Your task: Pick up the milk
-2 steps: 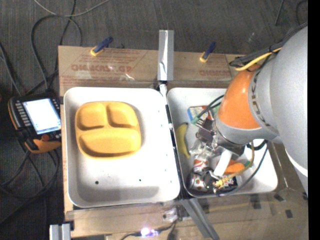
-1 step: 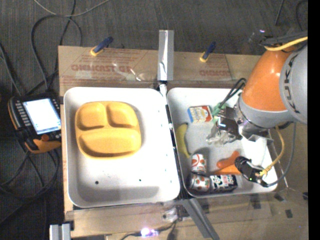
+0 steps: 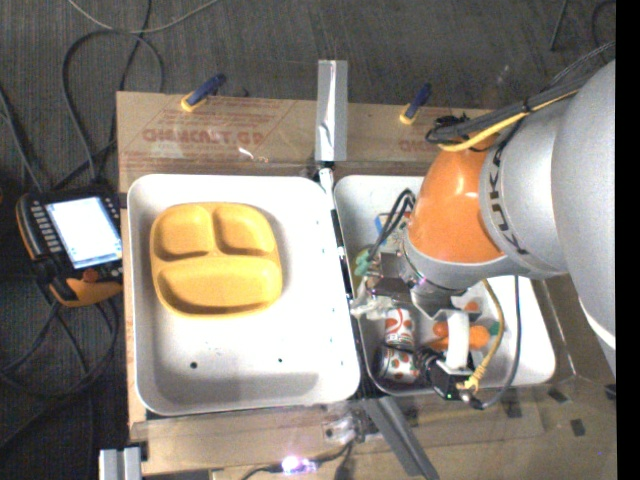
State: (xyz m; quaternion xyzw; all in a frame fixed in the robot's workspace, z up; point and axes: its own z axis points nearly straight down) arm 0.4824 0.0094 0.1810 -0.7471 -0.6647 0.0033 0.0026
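Gripper [image 3: 412,313] low in right bin [image 3: 535,353], front-left corner, over red-white cans [image 3: 399,343]; grip state can't tell. Yellow tray [image 3: 217,258] in left bin [image 3: 175,368].

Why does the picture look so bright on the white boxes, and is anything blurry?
Camera view: the left bin is evenly lit, with a soft shadow along its lower inner wall; the yellow tray looks sharp; the arm, closest to the lens, looks soft and hides much of the right bin.

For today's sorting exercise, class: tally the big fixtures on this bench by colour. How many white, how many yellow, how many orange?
White shallow plastic bins: 2, the left bin and the right bin
Yellow compartment tray, in the left bin: 1
Orange band on the grey arm: 1
Total: 4
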